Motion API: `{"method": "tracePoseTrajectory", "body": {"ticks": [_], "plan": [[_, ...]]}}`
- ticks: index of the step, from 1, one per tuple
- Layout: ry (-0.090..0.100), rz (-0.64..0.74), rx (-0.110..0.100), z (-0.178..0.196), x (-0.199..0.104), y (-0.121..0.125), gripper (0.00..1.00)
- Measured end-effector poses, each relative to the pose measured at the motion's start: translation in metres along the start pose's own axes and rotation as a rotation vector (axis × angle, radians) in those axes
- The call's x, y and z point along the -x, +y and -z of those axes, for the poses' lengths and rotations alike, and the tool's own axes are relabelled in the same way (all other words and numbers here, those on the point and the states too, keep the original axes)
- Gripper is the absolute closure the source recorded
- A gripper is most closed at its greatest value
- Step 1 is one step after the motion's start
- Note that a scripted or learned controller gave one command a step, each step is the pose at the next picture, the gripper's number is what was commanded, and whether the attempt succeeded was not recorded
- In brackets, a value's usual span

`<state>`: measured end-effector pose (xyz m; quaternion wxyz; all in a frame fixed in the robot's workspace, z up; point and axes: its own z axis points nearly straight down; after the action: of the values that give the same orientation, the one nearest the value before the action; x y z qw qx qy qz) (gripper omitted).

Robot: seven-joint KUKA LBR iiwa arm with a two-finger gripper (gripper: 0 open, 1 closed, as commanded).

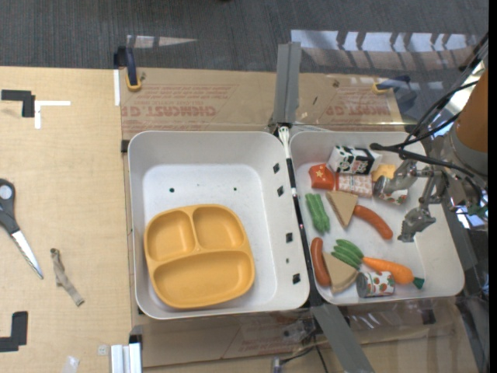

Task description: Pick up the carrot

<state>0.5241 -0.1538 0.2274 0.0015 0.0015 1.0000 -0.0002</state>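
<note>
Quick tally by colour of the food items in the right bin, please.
Orange: 1, the carrot
Red: 3, pepper, sausages
Green: 2, pods
Tan: 2, wedges
Yellow: 1
Printed cartons: 3
Total: 12

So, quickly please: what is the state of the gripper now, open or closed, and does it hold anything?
Gripper: open, holding nothing; it hangs above the carrot.

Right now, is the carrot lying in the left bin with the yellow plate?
No, the carrot lies in the right bin, near its front edge; the yellow plate sits in the left bin.
</note>
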Motion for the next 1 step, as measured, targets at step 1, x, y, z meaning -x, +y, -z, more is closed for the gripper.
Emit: {"method": "tracePoseTrajectory", "body": {"ticks": [1], "plan": [[0.001, -0.065, 0.0, -0.0872, -0.0447, -0.0089, 0.0]]}}
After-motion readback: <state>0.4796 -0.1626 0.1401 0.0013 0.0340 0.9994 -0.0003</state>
